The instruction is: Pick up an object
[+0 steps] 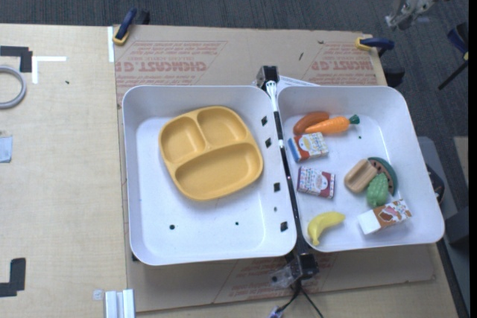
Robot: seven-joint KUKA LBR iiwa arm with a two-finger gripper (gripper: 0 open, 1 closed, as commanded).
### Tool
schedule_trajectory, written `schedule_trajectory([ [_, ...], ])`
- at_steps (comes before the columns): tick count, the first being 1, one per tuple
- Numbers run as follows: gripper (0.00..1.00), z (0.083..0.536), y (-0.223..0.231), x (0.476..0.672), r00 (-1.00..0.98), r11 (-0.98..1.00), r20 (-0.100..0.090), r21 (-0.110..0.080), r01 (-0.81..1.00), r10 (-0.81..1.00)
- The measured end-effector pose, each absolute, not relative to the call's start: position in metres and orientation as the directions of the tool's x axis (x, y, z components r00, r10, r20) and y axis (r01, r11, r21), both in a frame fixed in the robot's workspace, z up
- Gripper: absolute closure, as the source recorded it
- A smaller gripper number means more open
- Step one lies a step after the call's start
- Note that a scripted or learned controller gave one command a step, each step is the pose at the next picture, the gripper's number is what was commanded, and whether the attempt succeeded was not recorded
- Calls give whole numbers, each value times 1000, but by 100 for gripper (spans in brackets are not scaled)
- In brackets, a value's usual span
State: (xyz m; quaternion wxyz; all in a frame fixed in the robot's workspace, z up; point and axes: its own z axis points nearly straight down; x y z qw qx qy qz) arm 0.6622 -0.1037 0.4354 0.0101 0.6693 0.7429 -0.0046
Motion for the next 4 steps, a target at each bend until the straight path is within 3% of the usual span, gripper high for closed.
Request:
schedule_trajectory([
  [4, 100, 471, -102, 665, -115, 115, -28, 9, 993, 993],
])
